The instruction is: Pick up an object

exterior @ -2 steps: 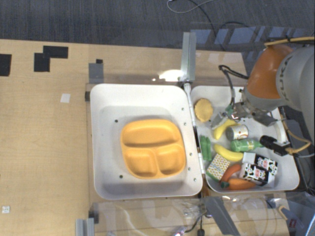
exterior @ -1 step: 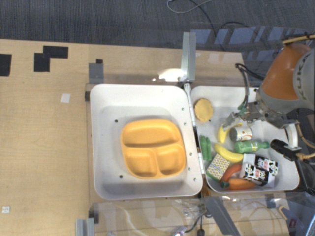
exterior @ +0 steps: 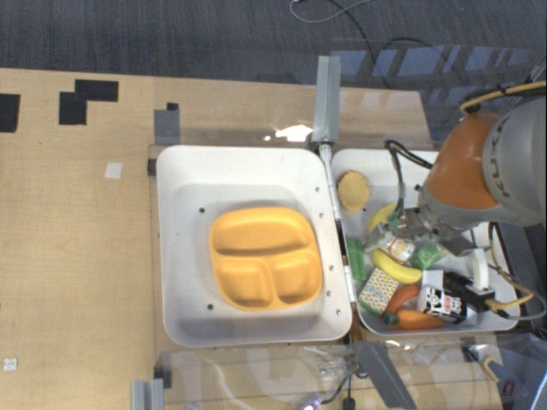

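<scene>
**Over the right bin: a crowded pile and an unreadable end effector**

Across the desk (exterior: 77, 254), two white bins sit side by side, and the right bin (exterior: 513, 321) serves as the landmark. Left of it, touching along the shared divider, the left bin (exterior: 175, 229) carries a yellow divided tray (exterior: 263, 257), broad, rigid and probably awkward for a two-finger pinch. Above the right bin hangs the grey arm (exterior: 504, 165) with its orange band, and the end effector (exterior: 410, 229) is low among the clutter; whether it is spread or closed, or has anything, cannot be told.

Inside the right bin, a banana (exterior: 396, 266) lies near the middle, likely light, smooth and best taken across its narrow body. Toward the near wall rests a carrot-like orange piece (exterior: 419, 319), firm and tapered, liable to slip. At the far-left corner sits a round tan object (exterior: 353, 190), standing apart and easiest to reach.
</scene>
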`<control>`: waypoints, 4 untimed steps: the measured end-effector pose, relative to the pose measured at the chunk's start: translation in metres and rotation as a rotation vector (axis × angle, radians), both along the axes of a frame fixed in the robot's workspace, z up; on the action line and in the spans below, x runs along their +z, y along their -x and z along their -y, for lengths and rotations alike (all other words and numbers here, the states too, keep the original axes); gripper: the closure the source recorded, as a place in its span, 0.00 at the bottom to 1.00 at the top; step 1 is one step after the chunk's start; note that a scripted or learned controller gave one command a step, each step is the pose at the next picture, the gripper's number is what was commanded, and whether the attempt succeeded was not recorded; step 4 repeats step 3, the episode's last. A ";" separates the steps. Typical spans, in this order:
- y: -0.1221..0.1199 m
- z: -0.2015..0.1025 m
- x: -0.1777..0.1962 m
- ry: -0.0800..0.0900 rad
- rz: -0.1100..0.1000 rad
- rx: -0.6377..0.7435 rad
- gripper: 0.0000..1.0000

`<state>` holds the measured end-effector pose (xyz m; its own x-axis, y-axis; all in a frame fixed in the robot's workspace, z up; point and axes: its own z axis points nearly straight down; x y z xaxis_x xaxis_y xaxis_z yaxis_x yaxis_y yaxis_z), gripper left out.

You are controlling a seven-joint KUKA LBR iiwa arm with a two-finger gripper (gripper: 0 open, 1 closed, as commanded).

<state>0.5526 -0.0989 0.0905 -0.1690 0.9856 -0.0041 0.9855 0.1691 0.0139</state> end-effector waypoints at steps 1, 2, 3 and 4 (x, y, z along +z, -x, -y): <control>-0.067 0.020 -0.001 -0.001 -0.002 -0.095 0.00; -0.070 0.017 0.012 -0.003 0.005 -0.087 1.00; -0.091 -0.050 0.097 -0.003 -0.007 -0.083 1.00; -0.091 -0.050 0.097 -0.003 -0.007 -0.083 1.00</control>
